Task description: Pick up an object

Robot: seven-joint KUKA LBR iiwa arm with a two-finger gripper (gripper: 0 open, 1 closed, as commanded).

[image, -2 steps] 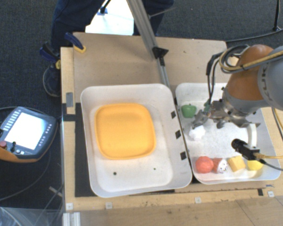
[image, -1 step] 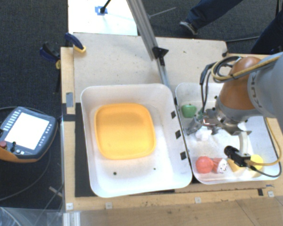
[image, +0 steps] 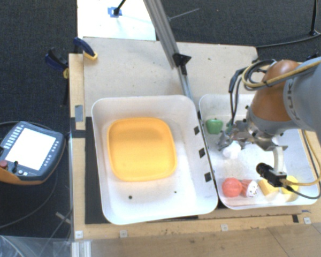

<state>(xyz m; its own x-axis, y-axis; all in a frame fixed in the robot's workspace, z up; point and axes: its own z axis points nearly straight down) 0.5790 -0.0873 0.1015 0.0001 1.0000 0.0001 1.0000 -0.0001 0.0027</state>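
Beside the green object (image: pixel 214 125), the jaws' gripper (image: pixel 228 145) hangs, label unreadable.

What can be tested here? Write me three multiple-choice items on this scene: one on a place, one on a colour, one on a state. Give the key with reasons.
1. Where does the orange tray lie?
A. in the left bin
B. in the right bin
C. on the floor

2. What colour is the small object near the right bin's upper left corner?
A. blue
B. green
C. black

3. How does the gripper stand with respect to the right bin?
A. over the left bin
B. outside both bins
C. low over the right bin's upper left part

Key: 1 A, the tray sits inside the left bin's white walls. 2 B, the object by that corner is plainly green. 3 C, the arm's end hangs by a white object, just below the green one.
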